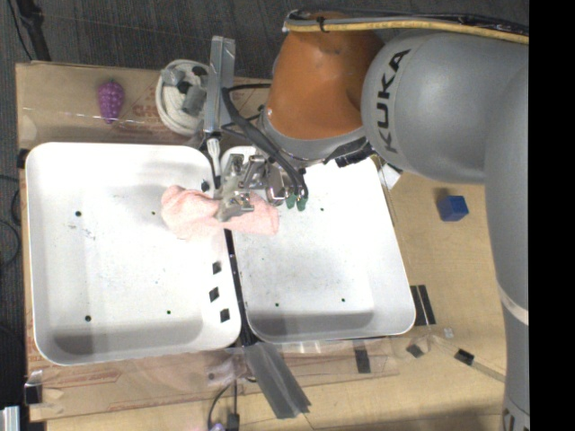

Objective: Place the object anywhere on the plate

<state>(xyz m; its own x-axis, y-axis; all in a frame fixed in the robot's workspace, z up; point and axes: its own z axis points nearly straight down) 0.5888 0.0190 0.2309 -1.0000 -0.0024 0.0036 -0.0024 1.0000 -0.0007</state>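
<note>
A soft, crumpled pink object [193, 211] lies across the ridge where the left bin [90, 268] and the right bin [341, 277] meet, most of it over the left bin's upper right part. My gripper [235, 203] comes down from the arm's orange-banded wrist onto the middle of the pink object. Its metal fingers [241, 206] are closed into the pink material, which bulges out on both sides of them.
A purple grape-like toy [110, 100] and a white round holder [182, 92] sit on the bench behind the left bin. A blue block [453, 207] lies on the bench right of the right bin. The arm's big grey body covers the upper right.
</note>
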